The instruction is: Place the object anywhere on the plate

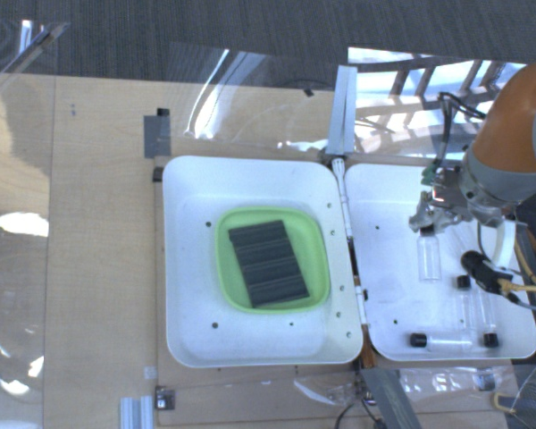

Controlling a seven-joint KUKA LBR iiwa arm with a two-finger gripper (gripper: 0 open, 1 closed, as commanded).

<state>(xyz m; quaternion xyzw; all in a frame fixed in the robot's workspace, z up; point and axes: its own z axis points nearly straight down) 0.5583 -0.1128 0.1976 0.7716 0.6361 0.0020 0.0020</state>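
A dark ridged block [267,263] lies on the green plate [314,239] in the left bin [188,204]. The hand [427,222] (hard to see) hovers over the right bin [384,195], above a clear tube [427,259]; I cannot tell how open it is.

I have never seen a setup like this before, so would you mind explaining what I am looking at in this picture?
This is one camera fixed above a wooden bench, looking down at a slant. Two shallow white bins sit side by side. The left bin holds a green plate with a dark ridged block lying on it. The right bin holds some clear tubes with black caps. The grey and orange shape at the right is a robot arm; its gripper hangs over the right bin, near one tube. I cannot tell whether it holds anything.
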